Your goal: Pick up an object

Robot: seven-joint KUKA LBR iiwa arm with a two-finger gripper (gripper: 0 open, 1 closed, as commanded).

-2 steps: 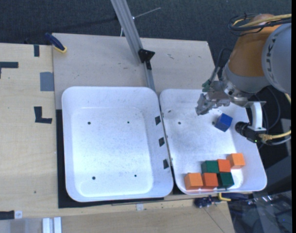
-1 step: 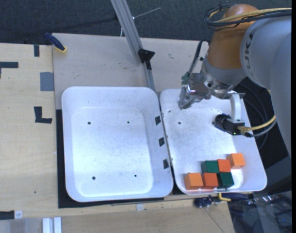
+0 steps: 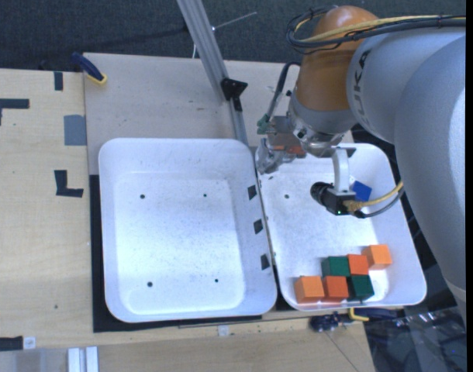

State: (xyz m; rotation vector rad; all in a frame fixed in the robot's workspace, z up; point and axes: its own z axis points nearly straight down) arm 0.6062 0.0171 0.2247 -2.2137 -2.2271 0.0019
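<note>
My gripper [image 3: 269, 160] hangs over the far left corner of the right bin [image 3: 298, 208], close to the wall it shares with the left bin. The orange wrist band sits just above it and hides most of it. Near the front of the right bin lies a cluster of blocks: an orange block [image 3: 309, 287], a second orange block [image 3: 336, 286], a green block [image 3: 336, 266], a dark green block [image 3: 362, 286] and two more orange blocks [image 3: 378, 255]. A blue block [image 3: 361, 190] lies further back, beside a black part of the arm. The gripper is well apart from the cluster.
The left bin [image 3: 178, 223] stands beside the right one, with black clips on the shared wall [image 3: 257, 225]. A grey metal pole [image 3: 209, 45] slants down to the bins' far edge. The arm's bulk covers the right side of the view.
</note>
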